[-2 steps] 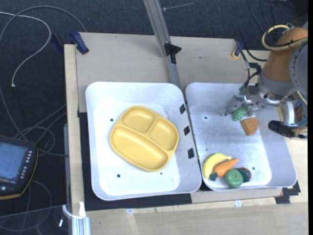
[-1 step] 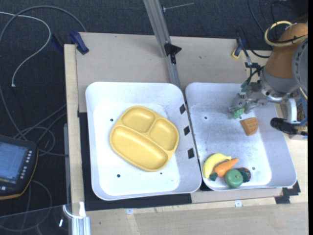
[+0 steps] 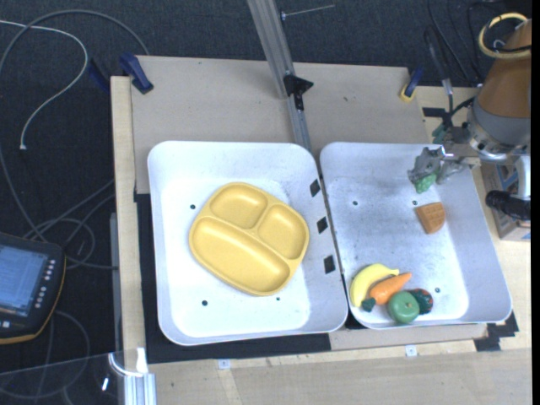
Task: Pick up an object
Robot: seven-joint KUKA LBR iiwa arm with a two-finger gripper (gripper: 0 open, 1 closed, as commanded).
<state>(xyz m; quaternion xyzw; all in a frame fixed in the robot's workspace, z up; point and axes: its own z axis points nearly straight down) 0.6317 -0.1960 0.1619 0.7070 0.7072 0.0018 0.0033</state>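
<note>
On the worktop two shallow white bins sit side by side. The left bin carries a yellow divided plate with three compartments, lying roughly at its middle. The right bin holds the loose items. A small tan block lies on the bin floor toward the far right part, apart from the others. In the near corner a cluster is packed together: a yellow banana on the left, an orange carrot lying across it and touching it, a green round fruit just beside the carrot on the near side, and a dark reddish piece tucked against the green fruit's right. The grey arm with its orange band reaches in from the right, and the gripper hangs over the far right part of the right bin, just beyond the tan block. A small green thing sits at the fingertips, but whether the jaws are clamped on it, together or apart, cannot be told from this slanted look down. Black cables lie on the dark floor to the left, beside a handheld pendant with a lit screen.
</note>
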